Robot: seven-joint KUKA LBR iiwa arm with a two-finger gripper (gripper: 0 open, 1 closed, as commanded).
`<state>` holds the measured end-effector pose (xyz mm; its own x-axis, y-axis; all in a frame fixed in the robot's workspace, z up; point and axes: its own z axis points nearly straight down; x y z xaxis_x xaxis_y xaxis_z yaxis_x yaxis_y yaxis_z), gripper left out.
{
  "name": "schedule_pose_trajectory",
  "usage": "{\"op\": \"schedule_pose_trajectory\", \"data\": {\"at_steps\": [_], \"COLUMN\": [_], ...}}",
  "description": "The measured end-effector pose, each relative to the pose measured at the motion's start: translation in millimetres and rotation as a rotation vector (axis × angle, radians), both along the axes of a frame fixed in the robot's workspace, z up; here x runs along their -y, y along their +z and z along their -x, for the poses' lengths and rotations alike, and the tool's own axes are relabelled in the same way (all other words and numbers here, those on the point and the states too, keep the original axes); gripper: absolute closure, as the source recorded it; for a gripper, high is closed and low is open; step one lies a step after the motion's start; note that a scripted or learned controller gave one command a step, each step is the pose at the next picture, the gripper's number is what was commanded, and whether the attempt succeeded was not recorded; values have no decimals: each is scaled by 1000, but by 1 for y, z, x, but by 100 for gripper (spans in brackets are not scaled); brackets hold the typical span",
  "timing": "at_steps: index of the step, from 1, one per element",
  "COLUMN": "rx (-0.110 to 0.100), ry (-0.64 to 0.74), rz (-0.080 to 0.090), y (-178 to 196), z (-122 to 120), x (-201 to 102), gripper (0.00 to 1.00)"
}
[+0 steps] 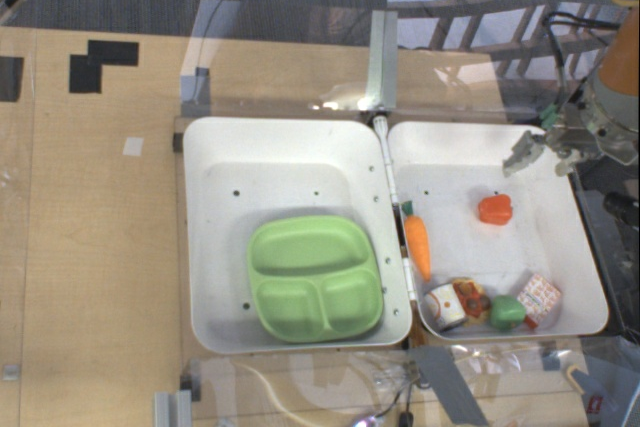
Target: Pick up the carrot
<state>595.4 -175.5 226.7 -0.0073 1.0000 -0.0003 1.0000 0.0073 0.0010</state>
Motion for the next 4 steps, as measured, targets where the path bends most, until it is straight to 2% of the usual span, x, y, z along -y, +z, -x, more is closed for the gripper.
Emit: {"op": "schedule_pose_trajectory", "data": {"at_steps": [1,2,3,4], "rx": [0,0,3,0], "ry": [107,107,227,271], "rz": [0,0,0,-1], "y": [-59,-59,-42,-43], "z": [13,13,-27,24], "x": [-54,-54,-128,-165], "gripper": [0,0,0,0]}}
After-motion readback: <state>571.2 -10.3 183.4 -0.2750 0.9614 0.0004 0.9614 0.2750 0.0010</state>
